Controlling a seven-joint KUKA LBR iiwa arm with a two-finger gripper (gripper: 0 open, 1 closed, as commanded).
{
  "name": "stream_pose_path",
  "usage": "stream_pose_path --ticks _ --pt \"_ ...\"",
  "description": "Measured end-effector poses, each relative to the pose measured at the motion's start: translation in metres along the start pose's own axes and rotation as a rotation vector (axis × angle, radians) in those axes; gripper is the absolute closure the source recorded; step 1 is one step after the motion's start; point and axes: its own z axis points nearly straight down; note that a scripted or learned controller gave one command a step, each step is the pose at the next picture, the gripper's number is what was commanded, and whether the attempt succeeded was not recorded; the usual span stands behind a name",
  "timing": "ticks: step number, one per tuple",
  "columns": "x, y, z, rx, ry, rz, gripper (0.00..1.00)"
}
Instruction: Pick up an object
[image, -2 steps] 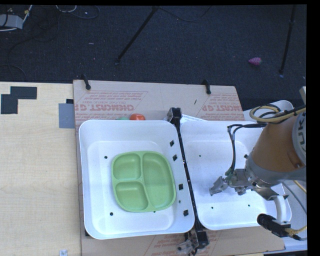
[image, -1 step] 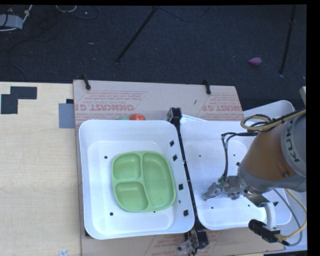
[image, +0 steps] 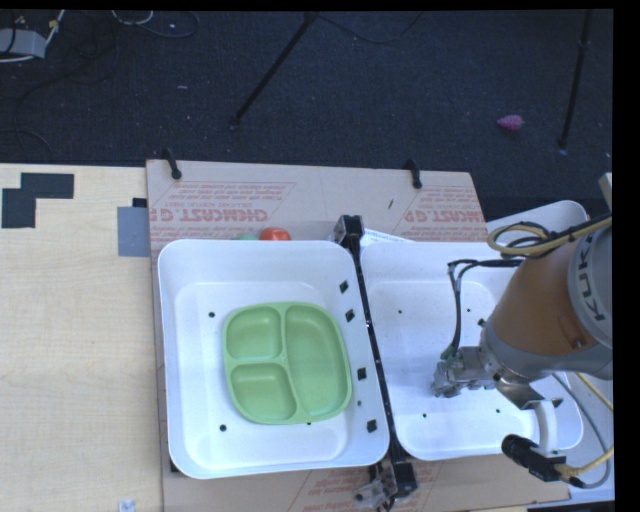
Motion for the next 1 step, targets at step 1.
stream_pose_path --ticks 1 --pt "0.0083 -0.0004 -0.046 0.001 -0.001 -0.009 1.0"
